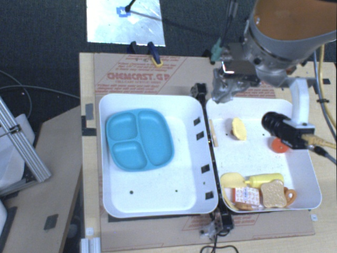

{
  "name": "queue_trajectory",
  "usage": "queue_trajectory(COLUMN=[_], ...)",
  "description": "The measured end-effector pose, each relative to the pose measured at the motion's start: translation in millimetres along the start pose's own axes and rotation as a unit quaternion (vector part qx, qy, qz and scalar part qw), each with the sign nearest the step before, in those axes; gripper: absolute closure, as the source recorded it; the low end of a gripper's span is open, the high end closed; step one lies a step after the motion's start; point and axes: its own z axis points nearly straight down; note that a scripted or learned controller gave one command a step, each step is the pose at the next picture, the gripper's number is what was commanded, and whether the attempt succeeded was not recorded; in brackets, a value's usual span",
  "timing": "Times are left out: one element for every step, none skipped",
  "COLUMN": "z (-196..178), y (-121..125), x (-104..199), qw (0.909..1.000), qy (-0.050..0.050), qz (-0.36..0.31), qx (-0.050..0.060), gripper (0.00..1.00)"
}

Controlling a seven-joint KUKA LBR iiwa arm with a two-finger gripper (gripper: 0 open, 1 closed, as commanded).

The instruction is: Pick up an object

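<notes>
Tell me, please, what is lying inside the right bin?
The right bin holds a yellow piece, a red piece, and a front-corner cluster with a bread slice. The cluster's lower items overlap.

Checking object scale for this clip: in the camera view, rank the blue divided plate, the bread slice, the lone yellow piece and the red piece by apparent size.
1. blue divided plate
2. bread slice
3. lone yellow piece
4. red piece, partly hidden by the black part, so unsure.

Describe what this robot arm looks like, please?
The arm is a thick rounded grey body with a wide orange band. Its gripper is dull grey metal, blocky and angular. Thin dark cables run beside it.
</notes>
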Motion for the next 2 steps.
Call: queue_trajectory(z=[-3.7,-14.2], y=[-0.1,0.6], x=[1.4,1.6], qw=[1.0,1.0], qy=[-0.001,-0.001], qz=[-0.004,-0.007], qx=[0.006,0.005], gripper=[1.0,1.0])
